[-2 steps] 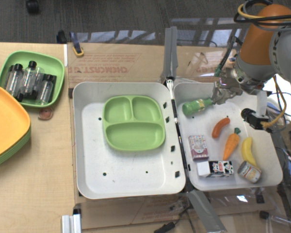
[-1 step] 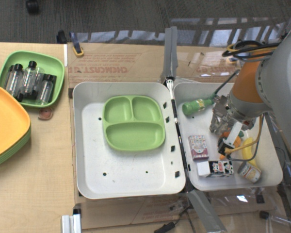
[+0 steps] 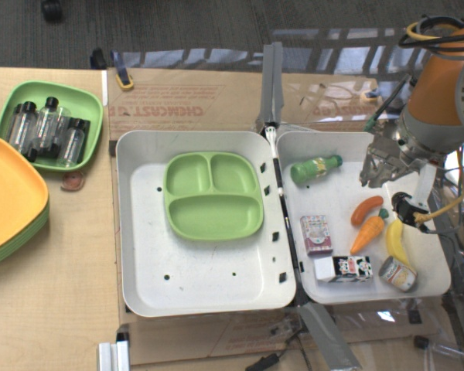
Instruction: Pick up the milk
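Note:
The milk [image 3: 344, 268] is a small carton with black-and-white cow patches, lying on its side near the front edge of the right bin [image 3: 334, 199]. My gripper [image 3: 377, 175] hangs over the back right part of that bin, well behind the milk and apart from it. Its dark fingers point down and slightly left, above the orange carrot [image 3: 368, 234]. Nothing shows between the fingers.
Around the milk lie a pink carton [image 3: 315, 233], a banana [image 3: 395, 241] and a tin can [image 3: 398, 274]. A green bottle [image 3: 315, 168] lies at the back of the right bin. The left bin [image 3: 139, 230] bears a green divided plate [image 3: 213, 194].

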